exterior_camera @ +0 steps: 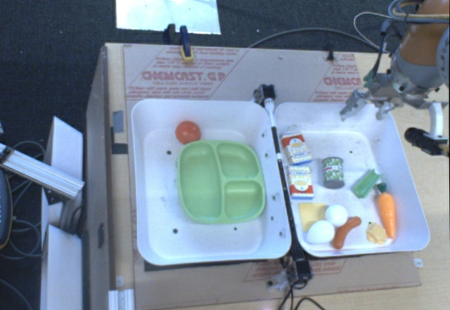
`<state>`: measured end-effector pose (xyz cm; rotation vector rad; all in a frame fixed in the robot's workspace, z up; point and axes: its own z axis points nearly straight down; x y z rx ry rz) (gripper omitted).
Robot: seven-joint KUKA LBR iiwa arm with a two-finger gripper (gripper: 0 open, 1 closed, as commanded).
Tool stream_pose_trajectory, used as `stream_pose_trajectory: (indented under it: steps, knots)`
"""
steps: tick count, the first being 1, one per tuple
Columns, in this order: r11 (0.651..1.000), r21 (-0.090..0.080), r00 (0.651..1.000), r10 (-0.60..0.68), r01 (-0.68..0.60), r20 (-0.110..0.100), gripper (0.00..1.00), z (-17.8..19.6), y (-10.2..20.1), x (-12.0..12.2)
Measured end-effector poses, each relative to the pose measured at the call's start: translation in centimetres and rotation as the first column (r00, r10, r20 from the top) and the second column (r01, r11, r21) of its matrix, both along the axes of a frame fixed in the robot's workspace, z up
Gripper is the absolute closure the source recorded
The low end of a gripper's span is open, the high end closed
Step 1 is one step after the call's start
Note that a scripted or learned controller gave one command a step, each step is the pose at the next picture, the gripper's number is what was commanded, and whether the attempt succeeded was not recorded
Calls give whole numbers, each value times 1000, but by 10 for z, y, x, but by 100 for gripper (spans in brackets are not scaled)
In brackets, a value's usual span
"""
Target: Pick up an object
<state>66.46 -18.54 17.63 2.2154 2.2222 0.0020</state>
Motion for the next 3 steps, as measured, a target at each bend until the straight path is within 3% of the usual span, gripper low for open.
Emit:
stream_pose_trajectory:
  steps: [1, 2, 3]
  knots:
    - [1000, 2, 1000, 2, -2, -4, 0, -93, 58, 4]
    - [1000, 0, 1000, 4, -4, 2, 100, -80, 57, 6]
    - [1000, 0, 1000, 4, -4, 1, 0, -80, 57, 5]
